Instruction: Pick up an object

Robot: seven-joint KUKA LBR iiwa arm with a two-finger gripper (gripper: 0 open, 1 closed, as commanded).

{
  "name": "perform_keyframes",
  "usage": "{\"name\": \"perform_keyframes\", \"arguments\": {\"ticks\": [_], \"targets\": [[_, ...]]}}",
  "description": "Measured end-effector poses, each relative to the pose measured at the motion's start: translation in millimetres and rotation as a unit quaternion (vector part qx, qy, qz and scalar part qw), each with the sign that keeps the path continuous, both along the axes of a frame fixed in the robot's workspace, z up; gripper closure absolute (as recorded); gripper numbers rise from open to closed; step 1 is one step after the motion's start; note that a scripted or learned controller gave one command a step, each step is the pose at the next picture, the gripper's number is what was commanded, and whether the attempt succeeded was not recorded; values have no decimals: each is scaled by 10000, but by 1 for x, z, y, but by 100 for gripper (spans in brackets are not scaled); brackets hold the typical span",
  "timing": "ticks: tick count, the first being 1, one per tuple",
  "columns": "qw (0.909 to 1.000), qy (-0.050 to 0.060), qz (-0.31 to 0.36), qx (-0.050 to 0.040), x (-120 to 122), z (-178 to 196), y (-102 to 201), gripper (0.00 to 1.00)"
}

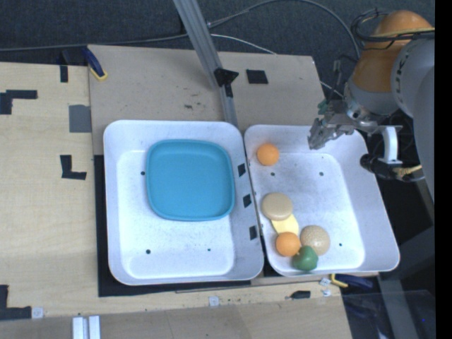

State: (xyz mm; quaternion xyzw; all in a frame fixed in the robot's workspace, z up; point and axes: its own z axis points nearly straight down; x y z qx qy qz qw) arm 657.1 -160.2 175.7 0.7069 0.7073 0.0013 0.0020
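A: Two shallow white bins are seen side by side on the bench from above. The left bin (120, 189) is occupied by a turquoise square plate (190, 179), laid flat near its middle.

B: And the right bin (360, 210)?

A: Five small objects are held in it. An orange ball (268, 154) is placed alone near the far left corner. Clustered toward the near left side are a beige round piece (277, 206), a yellow flat piece (285, 224) just beneath it, a second orange ball (287, 244), a tan ball (316, 238) and a green ball (306, 259), the last three touching or nearly so.

B: Where is the arm pictured?

A: The grey arm (417, 76), with its orange band above the wrist, is shown reaching in from the right. The gripper (318, 138) is positioned over the far edge of the right bin, to the right of the lone orange ball and well apart from the cluster.

B: What can be said of the fingers?

A: Whether they are spread or pressed together cannot be told at this angle. Nothing is seen between them.
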Motion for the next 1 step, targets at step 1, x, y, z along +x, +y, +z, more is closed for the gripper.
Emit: {"name": "perform_keyframes", "arguments": {"ticks": [1], "targets": [[10000, 4, 0, 1, 1, 51, 0, 100]]}}
